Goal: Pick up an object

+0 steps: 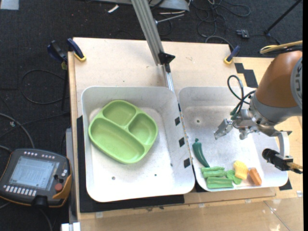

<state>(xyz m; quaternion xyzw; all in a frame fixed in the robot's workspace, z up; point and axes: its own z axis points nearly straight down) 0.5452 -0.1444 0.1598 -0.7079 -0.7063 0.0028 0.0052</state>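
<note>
In the right bin (207, 100), toy foods lie along the near edge. A dark green pepper (198, 151) sits by the divider, with light green bean pods (217, 175) just in front of it. To their right are a yellow piece (239, 169) and an orange piece (255, 176). My gripper (233, 129) hangs over the middle of the right bin, above and behind these items. Its fingers (222, 128) stand open with nothing between them.
The left bin (96, 177) holds a green divided plate (123, 130). A slanted metal pole (150, 25) rises from behind the wall between the bins. A teach pendant (31, 176) lies off the bench at the near left. Clamps sit on the bench's far corners.
</note>
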